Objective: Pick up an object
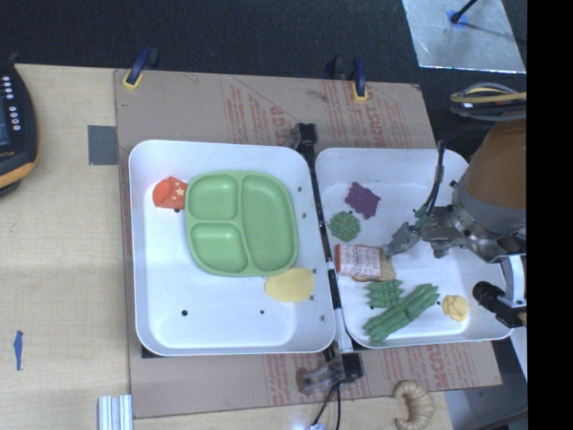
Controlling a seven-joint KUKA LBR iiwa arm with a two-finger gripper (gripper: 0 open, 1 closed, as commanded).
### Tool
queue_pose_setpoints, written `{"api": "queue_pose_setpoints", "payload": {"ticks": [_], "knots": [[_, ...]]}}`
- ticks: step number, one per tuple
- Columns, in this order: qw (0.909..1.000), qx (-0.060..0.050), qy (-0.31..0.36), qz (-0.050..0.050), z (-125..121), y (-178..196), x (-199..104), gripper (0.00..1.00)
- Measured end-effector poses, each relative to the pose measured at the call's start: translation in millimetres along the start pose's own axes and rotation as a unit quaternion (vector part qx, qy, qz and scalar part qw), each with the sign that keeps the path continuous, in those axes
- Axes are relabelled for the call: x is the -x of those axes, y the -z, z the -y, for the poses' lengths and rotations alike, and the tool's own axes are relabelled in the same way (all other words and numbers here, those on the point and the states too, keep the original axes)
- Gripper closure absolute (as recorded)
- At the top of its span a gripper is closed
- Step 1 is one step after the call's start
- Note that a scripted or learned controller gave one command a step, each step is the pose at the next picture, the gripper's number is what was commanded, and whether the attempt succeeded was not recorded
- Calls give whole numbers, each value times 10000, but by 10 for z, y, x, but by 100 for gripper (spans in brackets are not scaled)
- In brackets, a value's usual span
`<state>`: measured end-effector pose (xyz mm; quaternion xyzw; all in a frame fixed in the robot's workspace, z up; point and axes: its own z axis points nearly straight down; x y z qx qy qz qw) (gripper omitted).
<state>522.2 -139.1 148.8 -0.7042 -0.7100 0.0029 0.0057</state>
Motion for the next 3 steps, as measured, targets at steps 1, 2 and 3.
{"api": "queue_pose_setpoints", "payload": {"ticks": [1, 2, 3], "knots": [[10000, -12, -12, -8, 490, -615, -422, 0], [10000, 24, -6, 16, 462, -482, -389, 100], [9999, 121, 17, 15, -310, 491, -894, 100]]}}
